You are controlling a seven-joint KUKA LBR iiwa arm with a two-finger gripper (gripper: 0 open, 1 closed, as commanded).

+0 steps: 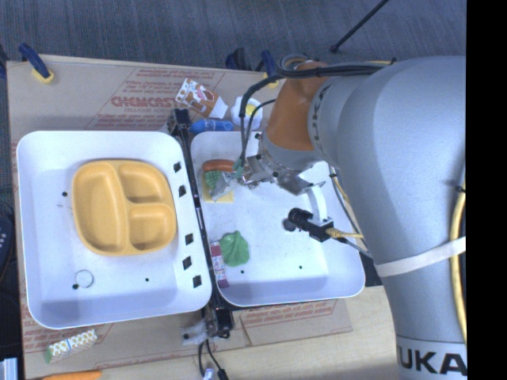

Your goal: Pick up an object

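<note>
My gripper reaches into the right bin near its upper left part, just right of a small pile of toy food. That pile holds a red-orange sausage-like piece and a green and yellow piece below it. A green leaf-shaped piece lies lower in the same bin, apart from the gripper. A thin dark red bar lies along the bin's left wall. The grey wrist and orange band hide the bin's upper middle.
The left bin holds a yellow divided tray and a small clear ring. A colourful packet and a blue object lie on the cardboard behind the bins. A black cable fitting hangs over the right bin.
</note>
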